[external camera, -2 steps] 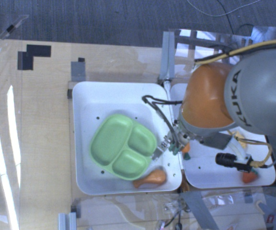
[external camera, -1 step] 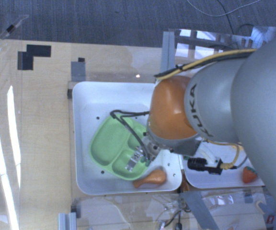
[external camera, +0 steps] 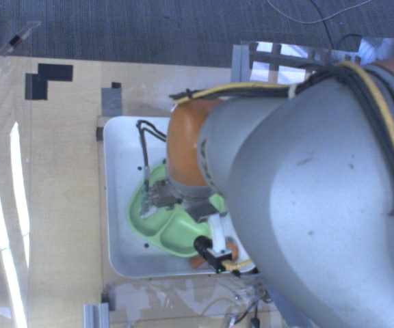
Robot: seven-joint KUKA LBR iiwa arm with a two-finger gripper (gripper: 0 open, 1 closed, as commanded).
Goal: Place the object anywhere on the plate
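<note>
Starting at the left, the wooden bench (external camera: 40, 203) lies bare apart from black tape marks (external camera: 46, 79) near the top and streaks of glare. Moving in, the white bin (external camera: 118, 183) comes up, and inside it sits the light green plate (external camera: 159, 227), a divided dish lying toward the bin's near right part. That plate is the target, so it makes sense that the arm is parked right over it.

And here is the gripper (external camera: 157, 198), hanging directly above the plate's left compartment, black hoses looping up from it to the orange band (external camera: 183, 142). Whether it is released or clenched, I cannot tell; the wrist hides that end from this angle.

The object? A small orange thing (external camera: 198, 262) peeks out at the plate's lower right edge, just beside a black fitting; it may be the task item, lying at the rim rather than clearly on the plate, but I cannot be sure.

Further right, the big grey arm (external camera: 313, 203) blocks everything, covering the rest of the bin and beyond.
</note>
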